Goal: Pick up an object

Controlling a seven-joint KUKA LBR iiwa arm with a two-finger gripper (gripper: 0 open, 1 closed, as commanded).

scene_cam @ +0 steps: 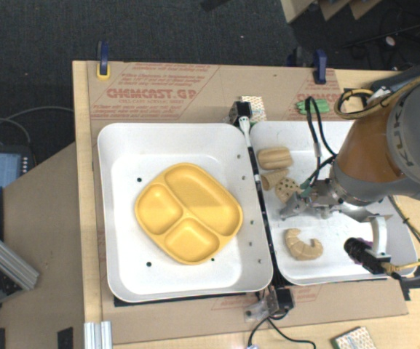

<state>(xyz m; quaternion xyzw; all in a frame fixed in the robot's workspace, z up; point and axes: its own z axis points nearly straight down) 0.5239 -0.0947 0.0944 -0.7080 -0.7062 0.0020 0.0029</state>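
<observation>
Right bin [319, 273], right of centre, holds tan cylinder [274, 158], holed tan block [286, 189], curved tan piece [303, 245]. Gripper [297, 202] low just beside block; jaw state unreadable. Yellow divided plate [188, 212] in left bin [122, 158].

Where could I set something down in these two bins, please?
Left bin: bare strips surround the yellow divided plate. Right bin is crowded: tan block, holed piece, curved piece and the arm.
</observation>
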